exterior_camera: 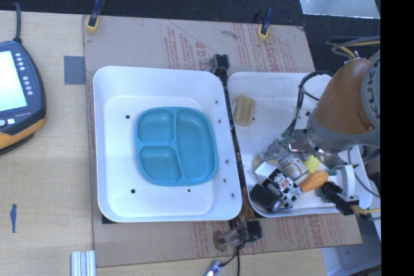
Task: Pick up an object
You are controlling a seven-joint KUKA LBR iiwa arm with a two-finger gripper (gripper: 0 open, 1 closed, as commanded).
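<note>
In the right bin [272, 88] a heap of small objects lies at the near side: an orange carrot-shaped piece [313, 181], a black and white item [282, 185], a black lump [264, 195] and a yellow piece [311, 162]. A tan block [244, 110] lies apart near the bin's far left. My gripper [289, 153] reaches down into the heap from the right, under the orange band [343, 97] of the arm. Its tips are buried among the objects and I cannot make out anything held.
The left bin [116, 139] holds a blue divided plate [176, 145]. A pendant with a screen [16, 90] lies on the bench at far left. Clamps [94, 15] [264, 22] hold the cardboard's far edge. Cables [303, 100] hang beside the wrist.
</note>
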